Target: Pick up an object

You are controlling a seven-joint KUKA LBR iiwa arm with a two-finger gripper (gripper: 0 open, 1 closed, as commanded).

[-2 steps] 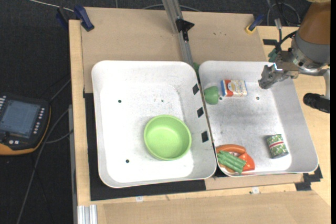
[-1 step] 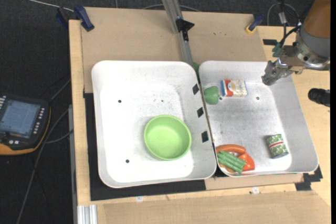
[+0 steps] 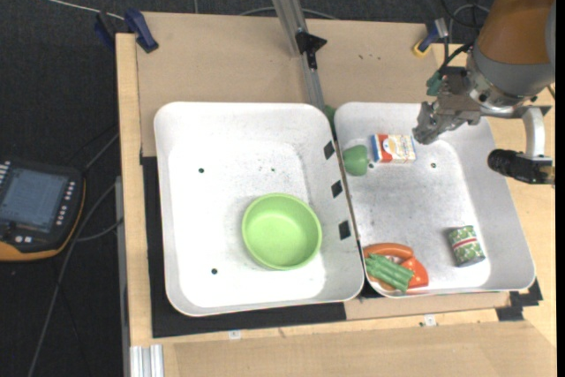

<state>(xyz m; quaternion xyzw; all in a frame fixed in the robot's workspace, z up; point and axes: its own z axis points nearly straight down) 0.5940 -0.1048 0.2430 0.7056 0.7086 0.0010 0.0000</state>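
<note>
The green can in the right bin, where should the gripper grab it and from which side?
Grip the green can across its round body, coming straight down from above. It seems to lie on its side, apart from the other things and the bin wall, so both flanks look free.

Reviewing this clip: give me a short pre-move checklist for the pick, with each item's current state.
1. Target in reach: carton lies in the right bin, just left of the tool. Ok.
2. Tool over the target: it sits beside the carton's right end, not centred on it. Not ok.
3. Finger state: hidden from this angle. Cannot tell.
4. Room around the target: green ball lies close to the carton's left end, touching or nearly so. Cannot tell.
5. Other items out of the path: can and plate lie at the near side of the bin, bowl in the left bin. Ok.
</note>
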